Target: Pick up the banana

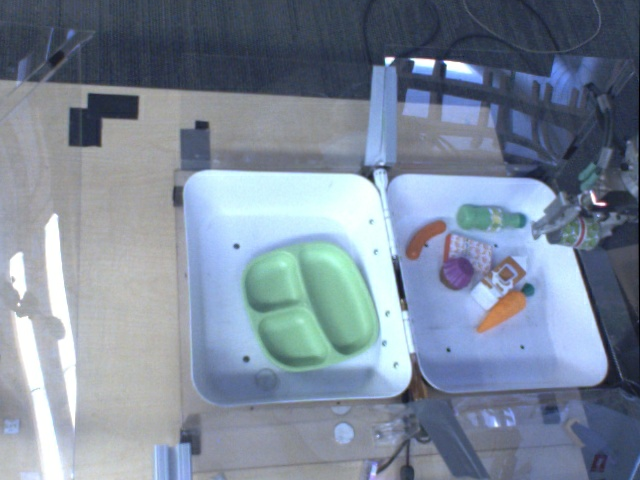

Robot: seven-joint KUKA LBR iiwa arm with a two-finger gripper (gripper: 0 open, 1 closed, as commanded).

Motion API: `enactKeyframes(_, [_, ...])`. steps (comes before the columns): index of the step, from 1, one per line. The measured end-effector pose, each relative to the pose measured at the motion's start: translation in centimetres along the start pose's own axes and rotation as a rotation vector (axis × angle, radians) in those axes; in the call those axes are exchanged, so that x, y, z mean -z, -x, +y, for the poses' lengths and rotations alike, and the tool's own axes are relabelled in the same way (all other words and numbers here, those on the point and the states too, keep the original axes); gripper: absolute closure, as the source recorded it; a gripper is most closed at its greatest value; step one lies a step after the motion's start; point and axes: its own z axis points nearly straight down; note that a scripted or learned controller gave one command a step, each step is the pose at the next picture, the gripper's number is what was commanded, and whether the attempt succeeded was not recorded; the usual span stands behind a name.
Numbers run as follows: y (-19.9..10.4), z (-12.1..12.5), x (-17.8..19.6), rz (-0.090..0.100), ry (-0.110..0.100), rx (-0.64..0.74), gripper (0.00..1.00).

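Two shallow white plastic bins sit side by side on the pale wooden bench (120, 298). Left bin (215, 218) holds a glossy light-green divided tray with three rounded compartments (310, 303). Right bin (560, 353) carries a curved orange-red sausage-shaped piece (426, 238), a green bottle (490, 218), a purple round item (458, 273), small printed boxes (478, 253) and a tapered orange carrot (502, 310). Gripper (570, 226) hovers at its far right edge; finger state cannot be told. No yellow banana can be made out.

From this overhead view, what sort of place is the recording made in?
Probably a robotics lab: a wooden bench with two white bins, toy food like a carrot, and loose cables on grey carpet.
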Motion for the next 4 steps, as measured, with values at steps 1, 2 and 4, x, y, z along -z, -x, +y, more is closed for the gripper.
enactKeyframes(1, [-1.7, 2.8, -11.9, 0.001, -0.001, -0.146, 0.00])
enactKeyframes(2, [-0.6, 10.6, -16.1, 0.003, -0.002, -0.025, 0.00])
enactKeyframes(4, [-8.8, 5.6, -18.7, 0.000, 0.007, 0.707, 0.00])
